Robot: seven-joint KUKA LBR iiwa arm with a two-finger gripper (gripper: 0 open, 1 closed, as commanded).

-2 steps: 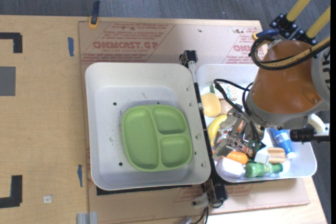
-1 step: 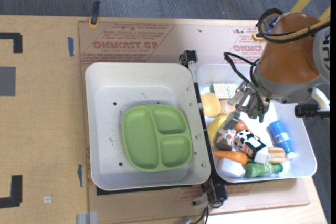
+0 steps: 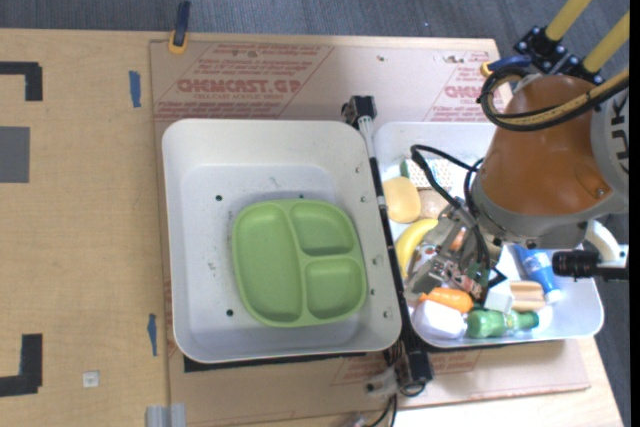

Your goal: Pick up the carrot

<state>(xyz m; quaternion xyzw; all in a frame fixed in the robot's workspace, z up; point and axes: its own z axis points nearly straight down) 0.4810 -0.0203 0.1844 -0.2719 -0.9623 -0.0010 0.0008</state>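
Observation:
The carrot (image 3: pixel 447 298), small and orange, lies near the front of the right bin (image 3: pixel 585 320) among other toy foods. My gripper (image 3: pixel 455 262) hangs low in that bin, just behind and above the carrot, under the orange wrist band (image 3: pixel 545 150). Its body covers the middle of the bin and hides what lies beneath it. I see nothing clearly held.
Around the carrot lie a banana (image 3: pixel 414 241), a pale yellow piece (image 3: pixel 403 200), a white item (image 3: pixel 438 320), a green item (image 3: pixel 489 322) and a blue bottle (image 3: pixel 536 270). The left bin (image 3: pixel 200 165) holds a green divided plate (image 3: pixel 299 261).

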